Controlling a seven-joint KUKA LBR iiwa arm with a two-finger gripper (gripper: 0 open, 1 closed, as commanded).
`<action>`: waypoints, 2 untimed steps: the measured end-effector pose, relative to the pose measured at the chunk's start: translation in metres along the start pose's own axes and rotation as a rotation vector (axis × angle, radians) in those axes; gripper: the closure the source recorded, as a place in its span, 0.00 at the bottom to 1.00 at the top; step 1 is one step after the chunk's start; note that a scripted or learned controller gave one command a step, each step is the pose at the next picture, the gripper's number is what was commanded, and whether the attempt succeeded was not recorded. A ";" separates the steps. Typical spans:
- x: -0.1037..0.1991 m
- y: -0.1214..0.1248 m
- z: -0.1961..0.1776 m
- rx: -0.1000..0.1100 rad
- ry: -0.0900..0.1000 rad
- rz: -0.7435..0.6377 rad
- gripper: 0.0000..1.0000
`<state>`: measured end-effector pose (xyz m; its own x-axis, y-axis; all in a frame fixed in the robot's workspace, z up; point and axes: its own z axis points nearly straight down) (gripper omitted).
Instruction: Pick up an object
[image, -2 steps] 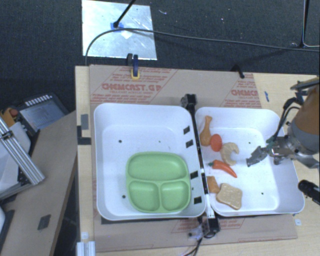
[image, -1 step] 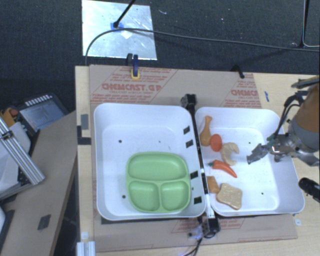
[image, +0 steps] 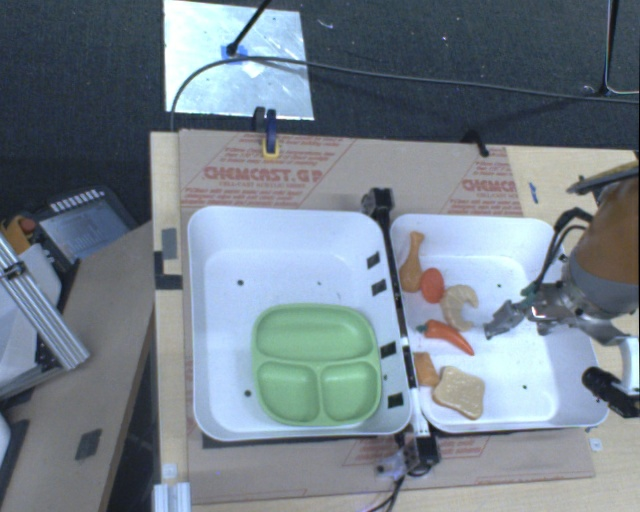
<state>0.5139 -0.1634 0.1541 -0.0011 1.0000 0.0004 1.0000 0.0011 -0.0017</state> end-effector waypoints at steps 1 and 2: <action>0.004 0.006 0.060 -0.001 0.000 0.000 0.00; 0.004 0.007 0.070 -0.003 -0.001 0.000 0.00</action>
<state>0.5211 -0.1598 0.0845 -0.0010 1.0000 -0.0001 1.0000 0.0010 0.0010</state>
